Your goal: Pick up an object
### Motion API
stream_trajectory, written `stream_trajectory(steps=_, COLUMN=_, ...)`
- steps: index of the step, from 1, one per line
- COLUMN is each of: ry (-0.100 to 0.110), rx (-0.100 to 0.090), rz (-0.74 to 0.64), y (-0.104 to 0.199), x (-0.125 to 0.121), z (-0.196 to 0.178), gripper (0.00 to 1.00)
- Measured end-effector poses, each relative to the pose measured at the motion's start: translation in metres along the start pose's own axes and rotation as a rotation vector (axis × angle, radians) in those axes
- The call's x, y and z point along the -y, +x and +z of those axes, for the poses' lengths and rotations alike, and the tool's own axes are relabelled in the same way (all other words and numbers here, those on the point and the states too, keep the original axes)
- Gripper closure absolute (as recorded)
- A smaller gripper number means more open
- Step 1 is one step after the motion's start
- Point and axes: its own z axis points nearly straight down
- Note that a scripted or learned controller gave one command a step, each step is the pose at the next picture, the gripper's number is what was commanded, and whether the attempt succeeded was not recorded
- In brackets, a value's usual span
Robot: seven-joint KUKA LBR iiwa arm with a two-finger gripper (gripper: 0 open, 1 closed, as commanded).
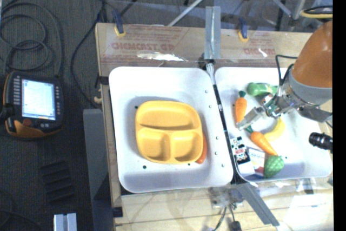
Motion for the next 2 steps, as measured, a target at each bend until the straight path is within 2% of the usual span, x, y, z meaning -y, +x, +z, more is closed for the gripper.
stream_trajectory(steps=1, ry=0.002, rx=0.001, rz=-0.030, y=-0.0321, x=-0.0242, z=0.0186, gripper=1.00)
stream_trajectory(steps=2, ry=0.001, rx=0.000, rz=-0.030, y=-0.0320, x=-0.0243, z=0.0186, gripper=0.00)
